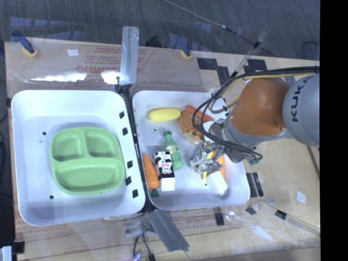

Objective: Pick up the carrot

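Carrot lay well left of the gripper, whose jaw state I could not tell; probably light, stiff, smooth, best pinched mid-length.

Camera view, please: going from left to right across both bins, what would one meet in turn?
Green plate → carrot → milk carton → green bottle → pincer → arm's orange band.

Matt green plastic tray, smooth white plastic bins, glossy orange band.
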Motion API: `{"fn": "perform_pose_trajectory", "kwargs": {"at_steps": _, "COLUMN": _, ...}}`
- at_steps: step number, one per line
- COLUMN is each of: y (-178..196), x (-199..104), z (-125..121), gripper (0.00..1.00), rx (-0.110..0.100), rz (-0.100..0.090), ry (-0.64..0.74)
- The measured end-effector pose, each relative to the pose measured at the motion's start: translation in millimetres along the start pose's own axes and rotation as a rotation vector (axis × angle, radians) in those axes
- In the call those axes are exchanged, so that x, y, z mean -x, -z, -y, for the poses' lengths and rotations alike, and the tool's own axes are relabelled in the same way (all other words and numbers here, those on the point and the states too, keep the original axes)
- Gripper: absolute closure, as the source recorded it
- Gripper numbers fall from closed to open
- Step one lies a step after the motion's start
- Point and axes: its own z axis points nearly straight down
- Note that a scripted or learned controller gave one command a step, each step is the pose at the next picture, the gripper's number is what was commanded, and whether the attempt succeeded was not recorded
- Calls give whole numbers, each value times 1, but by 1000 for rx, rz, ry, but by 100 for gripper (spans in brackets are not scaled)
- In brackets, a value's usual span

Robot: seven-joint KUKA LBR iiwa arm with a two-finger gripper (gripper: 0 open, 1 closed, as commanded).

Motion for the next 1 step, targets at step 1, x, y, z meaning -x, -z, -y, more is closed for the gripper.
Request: {"fn": "perform_pose_trajectory", "kwargs": {"at_steps": 1, "y": -11, "x": -12, "z": -3, "gripper": 100, "rx": 1, "rz": -2, "ry": 319}}
